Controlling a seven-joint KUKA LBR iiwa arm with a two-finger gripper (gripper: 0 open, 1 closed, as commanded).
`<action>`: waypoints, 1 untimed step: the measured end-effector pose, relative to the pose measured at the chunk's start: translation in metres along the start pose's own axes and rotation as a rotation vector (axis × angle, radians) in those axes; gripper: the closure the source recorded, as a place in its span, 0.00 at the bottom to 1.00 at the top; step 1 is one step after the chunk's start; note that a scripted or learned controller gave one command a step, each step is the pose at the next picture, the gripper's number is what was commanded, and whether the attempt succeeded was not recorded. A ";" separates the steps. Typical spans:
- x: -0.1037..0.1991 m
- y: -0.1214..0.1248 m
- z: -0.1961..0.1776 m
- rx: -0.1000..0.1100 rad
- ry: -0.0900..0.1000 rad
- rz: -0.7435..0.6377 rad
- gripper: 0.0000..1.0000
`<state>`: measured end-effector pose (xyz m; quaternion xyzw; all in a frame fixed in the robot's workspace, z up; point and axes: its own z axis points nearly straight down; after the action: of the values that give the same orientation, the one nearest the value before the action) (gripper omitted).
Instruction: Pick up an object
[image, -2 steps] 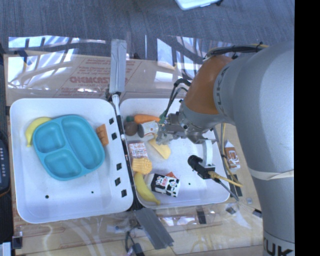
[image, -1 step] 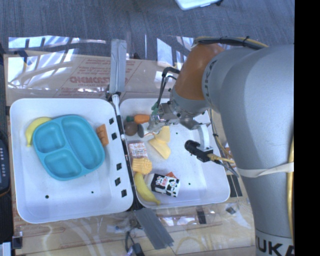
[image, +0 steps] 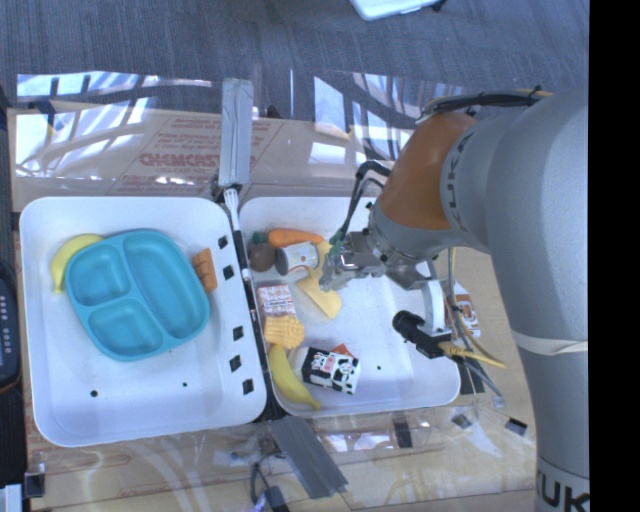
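The arm (image: 520, 210) is thick, rounded and grey, with an orange band (image: 425, 170) above the wrist. Black cables (image: 480, 100) loop over it. White letters "KU" (image: 560, 488) mark its base. The gripper (image: 335, 262) is metallic grey.

two shallow bins of smooth white plastic, the left bin (image: 60, 400) and the right bin (image: 420, 385), sit on a counter (image: 180, 150) covered in printed brown cardboard under glossy, reflective clear sheeting. a glossy blue plastic divided plate (image: 135, 292) lies beside a smooth yellow banana (image: 68, 255). the arm (image: 520, 190) wears matt grey casing with a satin orange band (image: 425, 175). a small can (image: 297, 258) shows dull metal; the black-and-white carton (image: 331, 369) looks like printed paperboard.
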<state>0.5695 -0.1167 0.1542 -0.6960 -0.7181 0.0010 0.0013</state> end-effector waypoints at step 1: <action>0.001 0.001 -0.010 0.002 0.001 -0.006 1.00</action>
<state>0.5700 -0.1156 0.1638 -0.6939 -0.7200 0.0013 0.0025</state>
